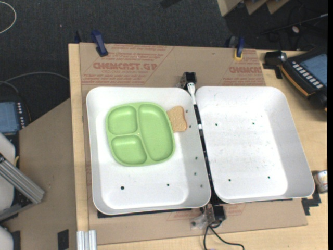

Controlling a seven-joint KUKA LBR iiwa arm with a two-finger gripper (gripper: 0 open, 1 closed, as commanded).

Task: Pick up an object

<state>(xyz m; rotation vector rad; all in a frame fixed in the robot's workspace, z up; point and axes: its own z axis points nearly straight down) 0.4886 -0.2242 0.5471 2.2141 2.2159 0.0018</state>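
A: so both bins, the left bin (pixel 104 189) and the right bin (pixel 250 139), are plain white, right one speckled with tiny dark dots.

B: yep. The divided plate (pixel 139 134) is lime green, the cracker-looking piece (pixel 178 119) beside it tan, and the board (pixel 130 61) underneath is brown with red lettering.

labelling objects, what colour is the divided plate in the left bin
Light green, seen clearly in the camera view: the divided plate.

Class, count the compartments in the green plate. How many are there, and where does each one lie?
3. The green plate in the left bin has one at upper left, one at lower left, and a long one down its right side.
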